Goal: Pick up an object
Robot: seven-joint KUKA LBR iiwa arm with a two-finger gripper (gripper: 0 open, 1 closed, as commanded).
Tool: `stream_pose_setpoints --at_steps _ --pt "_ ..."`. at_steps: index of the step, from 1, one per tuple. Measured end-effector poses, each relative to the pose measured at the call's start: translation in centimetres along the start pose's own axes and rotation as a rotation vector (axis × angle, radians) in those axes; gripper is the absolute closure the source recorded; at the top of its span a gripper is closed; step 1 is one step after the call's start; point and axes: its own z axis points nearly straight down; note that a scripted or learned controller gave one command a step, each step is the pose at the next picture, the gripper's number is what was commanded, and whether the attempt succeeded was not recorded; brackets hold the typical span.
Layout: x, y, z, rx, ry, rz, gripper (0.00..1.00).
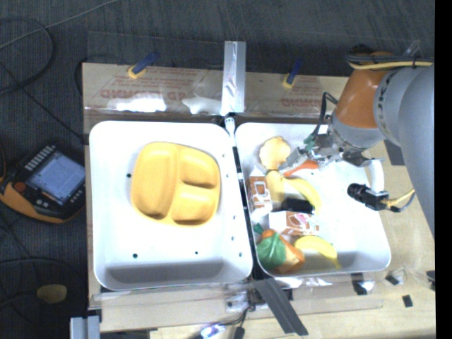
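Seen from above, the right bin (374,239) is the landmark. At its near edge lie a yellow banana (319,248) and an orange-and-green toy vegetable (275,251). Farther in sit a small printed carton (296,222), a black block (297,205) and a pale round fruit (274,151). At the far side, the gripper (316,149) hangs just above an orange carrot-like piece (302,167); whether it is parted or grasping anything cannot be told. The toys look light, stiff and smooth, so a grip across the middle seems safest. Left of this bin, a yellow divided tray (175,182) fills its neighbour.

Glossy yellow plastic tray (175,182) in smooth white plastic bin (113,260); brown cardboard backing (169,83).
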Motion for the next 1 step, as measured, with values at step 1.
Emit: stream_pose_setpoints --at_steps 1 --pt "6.81 3.58 -8.28 0.009 0.004 -0.102 1.0"
